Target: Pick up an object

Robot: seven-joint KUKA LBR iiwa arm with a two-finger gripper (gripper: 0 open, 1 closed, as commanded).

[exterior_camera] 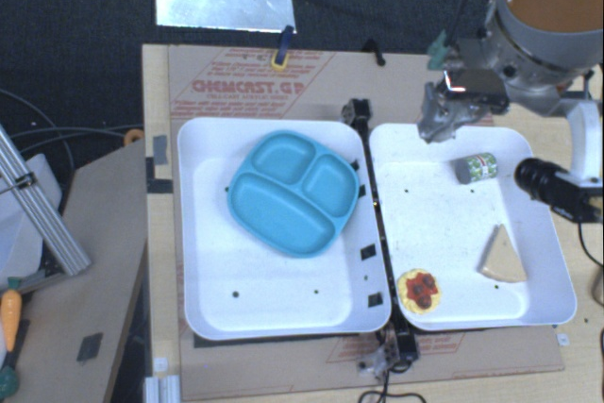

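In the right bin (543,302), a small pizza (419,290) lies at the near left corner, almost touching the wall, so the fingers may hit the rim there. A flat sandwich wedge (502,256) near the right edge may slip. The small can (478,167) near the far edge may roll away. The gripper (442,120) hangs over the far edge; how it is set, I cannot tell.
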